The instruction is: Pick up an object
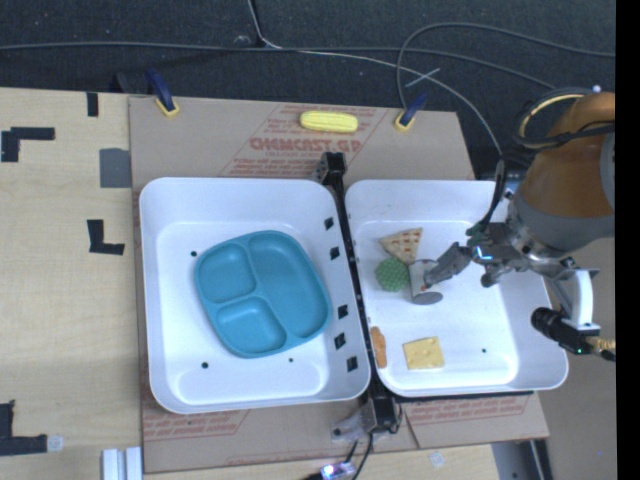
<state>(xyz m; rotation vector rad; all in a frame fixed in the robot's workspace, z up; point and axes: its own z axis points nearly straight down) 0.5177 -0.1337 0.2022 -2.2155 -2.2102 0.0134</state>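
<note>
So the grey two-finger gripper (pixel 424 286) is down in the right-hand shallow white bin (pixel 500 368), fingertips right next to the green bumpy round object (pixel 391 273), which sits just to its left. Can't tell whether the fingers are spread or closed from this angle. A tan waffle-textured wedge (pixel 403 243) lies just above-left of the gripper, a yellow square cheese-like piece (pixel 423 353) below it. Further left, the other bin (pixel 160 268) holds a blue sectioned plastic plate (pixel 262 293).
</note>
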